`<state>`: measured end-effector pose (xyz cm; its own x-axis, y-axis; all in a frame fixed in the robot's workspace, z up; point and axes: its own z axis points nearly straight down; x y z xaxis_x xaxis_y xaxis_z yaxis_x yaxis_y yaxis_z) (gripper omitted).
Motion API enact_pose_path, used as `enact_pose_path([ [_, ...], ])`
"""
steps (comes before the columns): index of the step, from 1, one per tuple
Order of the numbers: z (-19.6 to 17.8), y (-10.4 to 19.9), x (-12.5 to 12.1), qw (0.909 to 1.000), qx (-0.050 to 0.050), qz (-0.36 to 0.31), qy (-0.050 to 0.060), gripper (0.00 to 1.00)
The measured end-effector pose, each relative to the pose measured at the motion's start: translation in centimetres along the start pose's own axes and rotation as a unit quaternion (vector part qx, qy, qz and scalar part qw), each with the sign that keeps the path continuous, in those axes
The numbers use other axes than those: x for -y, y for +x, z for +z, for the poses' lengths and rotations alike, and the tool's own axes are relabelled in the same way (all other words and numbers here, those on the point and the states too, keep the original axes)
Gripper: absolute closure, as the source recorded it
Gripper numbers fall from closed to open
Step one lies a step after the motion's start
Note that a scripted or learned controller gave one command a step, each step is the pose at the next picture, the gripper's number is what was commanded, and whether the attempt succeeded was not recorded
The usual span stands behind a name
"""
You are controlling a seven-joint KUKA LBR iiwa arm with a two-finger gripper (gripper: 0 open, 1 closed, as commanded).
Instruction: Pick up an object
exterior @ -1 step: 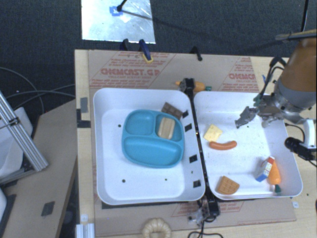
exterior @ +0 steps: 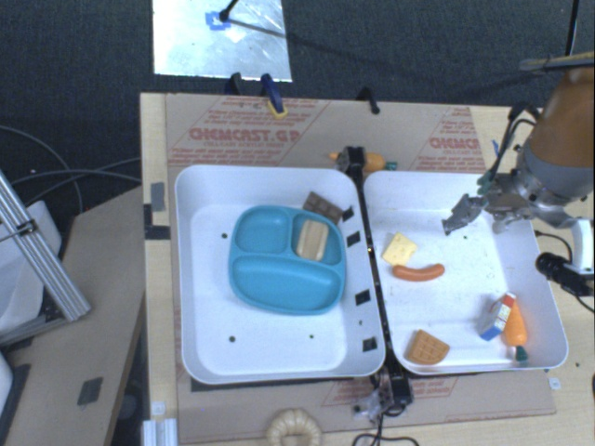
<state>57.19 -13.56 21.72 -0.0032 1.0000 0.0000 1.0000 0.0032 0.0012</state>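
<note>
Hovering over the right bin (exterior: 548, 277), the gripper (exterior: 462, 216) hangs near that bin's far edge, with the grey arm (exterior: 558, 170) reaching in from the right and its orange band (exterior: 569, 124) showing above the wrist. Nothing sits between the fingers; whether they are spread or closed I cannot tell from this slant.

Below and to the left of the gripper, near the middle of the right bin, a yellow cheese-like wedge (exterior: 401, 248) lies flat, and just beside it on its near side rests an orange-red sausage (exterior: 418, 270). At the bin's near edge lies a tan waffle-like cracker (exterior: 427, 347). In the near right corner a small multi-coloured block (exterior: 497, 315) lies touching an orange carrot-shaped toy (exterior: 515, 327).

In the left bin (exterior: 200, 249), a blue divided plate (exterior: 286, 258) takes up the centre. A tan bread-like piece (exterior: 312, 241) lies in the plate's far right compartment. A dark brown flat piece (exterior: 323, 206) rests at the plate's far right rim, towards the bin's far right corner.

Beyond the divider between the two bins, a small yellow-orange item (exterior: 373, 163) sits on the cardboard (exterior: 279, 128) under the bins.
</note>
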Motion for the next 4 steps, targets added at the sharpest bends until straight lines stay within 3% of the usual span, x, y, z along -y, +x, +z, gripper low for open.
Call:
enact_pose_path([
  [2,10.5,-0.2,1.4,1.0000,0.000,0.001,0.003,0.00],
  [3,13.4,-0.1,1.4,1.0000,0.000,0.001,0.001,0.00],
  [4,12.2,-0.2,1.3,1.0000,0.000,0.001,-0.001,1.00],
])
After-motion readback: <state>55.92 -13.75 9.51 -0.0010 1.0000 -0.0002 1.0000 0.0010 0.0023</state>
